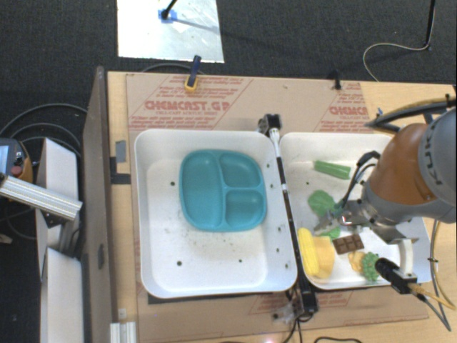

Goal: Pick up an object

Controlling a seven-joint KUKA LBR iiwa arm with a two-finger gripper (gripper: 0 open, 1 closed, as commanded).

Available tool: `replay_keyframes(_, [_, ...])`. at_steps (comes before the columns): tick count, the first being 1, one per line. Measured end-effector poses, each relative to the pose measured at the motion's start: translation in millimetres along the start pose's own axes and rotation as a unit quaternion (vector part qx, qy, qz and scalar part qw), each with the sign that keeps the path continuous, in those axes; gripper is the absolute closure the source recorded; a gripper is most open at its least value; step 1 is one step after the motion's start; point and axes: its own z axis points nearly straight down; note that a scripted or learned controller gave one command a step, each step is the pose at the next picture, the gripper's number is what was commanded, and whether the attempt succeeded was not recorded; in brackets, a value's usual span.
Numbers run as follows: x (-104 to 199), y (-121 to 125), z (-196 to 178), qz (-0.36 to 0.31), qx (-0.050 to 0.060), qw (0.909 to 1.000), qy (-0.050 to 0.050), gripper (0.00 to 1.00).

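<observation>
1. My read: we're at the approach/descent step. The jaws [334, 222] sit low in the right bin [300, 148], over the toy clutter near its middle. I can't tell from this angle whether they're wide, narrow or holding anything; nothing is visibly gripped.
2. Candidates: green leafy piece [320, 201] just beside the jaws, brown block [348, 244] just below them, yellow corn-like piece [316, 256] at the lower left, green cylinder [333, 168] lying apart toward the far wall.
3. To do it well I'd commit to one item. The green leafy piece is nearest; the cylinder is the most isolated, so the cleanest grasp.
4. The lower cluster is packed: corn, brown block and small green-and-yellow bits [363, 263] touch or nearly touch, so there's a risk of nudging neighbours.
5. Edges: corn hugs the divider wall, poor finger room there.
6. Open room: upper part of right bin. Left bin [153, 191] holds a teal divided plate [221, 190], well apart.
</observation>
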Motion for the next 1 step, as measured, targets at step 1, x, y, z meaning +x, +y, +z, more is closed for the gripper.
replay_keyframes(1, [0.8, 3.2, -11.2, -0.002, -0.003, 1.0, 0.0, 1.0])
